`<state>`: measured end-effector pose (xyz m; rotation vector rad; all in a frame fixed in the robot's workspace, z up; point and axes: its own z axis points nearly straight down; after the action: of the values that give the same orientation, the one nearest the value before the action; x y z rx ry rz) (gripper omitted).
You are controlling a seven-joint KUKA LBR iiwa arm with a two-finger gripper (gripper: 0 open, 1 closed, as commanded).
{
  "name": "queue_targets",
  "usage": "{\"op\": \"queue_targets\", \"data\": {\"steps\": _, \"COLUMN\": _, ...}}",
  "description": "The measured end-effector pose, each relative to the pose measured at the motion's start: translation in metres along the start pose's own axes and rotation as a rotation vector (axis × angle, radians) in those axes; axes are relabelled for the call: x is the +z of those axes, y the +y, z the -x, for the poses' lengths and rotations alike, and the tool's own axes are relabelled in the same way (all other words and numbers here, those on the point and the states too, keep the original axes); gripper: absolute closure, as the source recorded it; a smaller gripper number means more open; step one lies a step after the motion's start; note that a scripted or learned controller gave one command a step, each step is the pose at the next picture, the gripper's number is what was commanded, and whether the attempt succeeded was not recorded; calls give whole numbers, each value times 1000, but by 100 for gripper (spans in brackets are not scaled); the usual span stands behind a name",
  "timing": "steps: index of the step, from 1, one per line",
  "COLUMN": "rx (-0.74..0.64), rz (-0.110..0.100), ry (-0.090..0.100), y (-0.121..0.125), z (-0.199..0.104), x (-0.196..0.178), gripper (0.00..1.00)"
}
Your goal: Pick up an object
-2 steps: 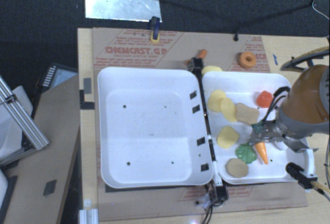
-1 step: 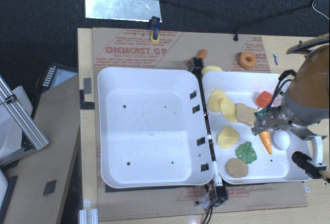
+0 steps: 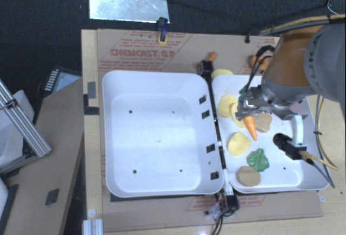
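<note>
Several toys crowding gripper (image 3: 247,111): carrot (image 3: 250,126), yellow pieces (image 3: 238,143), green leaf (image 3: 258,159).

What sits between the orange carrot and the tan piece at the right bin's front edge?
In the camera view, a green leafy piece lies between the carrot and the tan piece.

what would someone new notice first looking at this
The grey arm with its orange band reaches in from the right over the right bin. Below its wrist, an orange carrot lies among yellow pieces and a green one.
</note>
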<state>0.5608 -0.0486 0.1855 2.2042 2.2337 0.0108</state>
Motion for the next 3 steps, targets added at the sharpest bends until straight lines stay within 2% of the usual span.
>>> {"op": "queue_targets", "data": {"steps": 1, "rx": 5, "rz": -10, "ry": 0, "y": -45, "z": -51, "x": 1, "gripper": 100}}
{"op": "queue_targets", "data": {"steps": 2, "rx": 5, "rz": -6, "ry": -1, "y": -38, "z": -83, "x": 1, "gripper": 100}}
{"op": "queue_targets", "data": {"steps": 3, "rx": 13, "rz": 1, "ry": -3, "y": -27, "z": -55, "x": -71, "gripper": 100}}
